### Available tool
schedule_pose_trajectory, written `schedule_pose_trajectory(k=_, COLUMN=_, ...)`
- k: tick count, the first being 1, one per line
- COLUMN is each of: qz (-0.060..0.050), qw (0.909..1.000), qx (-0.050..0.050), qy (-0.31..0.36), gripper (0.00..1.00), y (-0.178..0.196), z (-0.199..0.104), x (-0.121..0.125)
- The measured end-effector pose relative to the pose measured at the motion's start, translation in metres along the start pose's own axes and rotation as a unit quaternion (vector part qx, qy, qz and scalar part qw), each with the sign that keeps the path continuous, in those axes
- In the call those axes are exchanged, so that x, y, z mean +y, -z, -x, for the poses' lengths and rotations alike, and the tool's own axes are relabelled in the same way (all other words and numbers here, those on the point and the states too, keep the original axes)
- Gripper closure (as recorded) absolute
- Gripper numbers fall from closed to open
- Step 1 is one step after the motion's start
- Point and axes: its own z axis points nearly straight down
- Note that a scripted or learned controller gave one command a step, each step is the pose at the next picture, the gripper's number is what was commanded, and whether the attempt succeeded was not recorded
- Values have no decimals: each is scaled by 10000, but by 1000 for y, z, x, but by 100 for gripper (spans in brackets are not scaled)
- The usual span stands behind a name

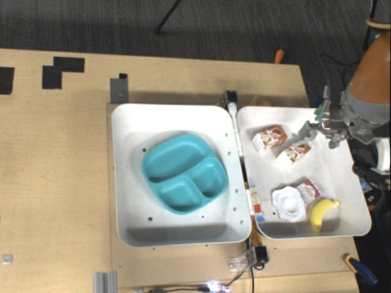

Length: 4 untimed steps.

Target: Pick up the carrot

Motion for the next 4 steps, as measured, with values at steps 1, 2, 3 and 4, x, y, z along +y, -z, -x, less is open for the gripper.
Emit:
schedule_pose_trajectory(k=1, qz=-13, qw=9970, qx=13, qy=-776, gripper=0, y=4, z=-49, x=-32)
schedule_pose_trajectory(k=2, qz=-29, qw=9982, qx=10, qy=-594, gripper=0, y=-42, z=-98, x=-67)
schedule_pose_trajectory(k=3, qz=-8, qw=9875, qx=13, qy=1577, gripper=0, y=-40, z=-135, x=-82)
schedule_pose_trajectory(k=4, qz=-6, qw=9876, qx=10, qy=1569, gripper=0, y=-40, z=-134, x=-82)
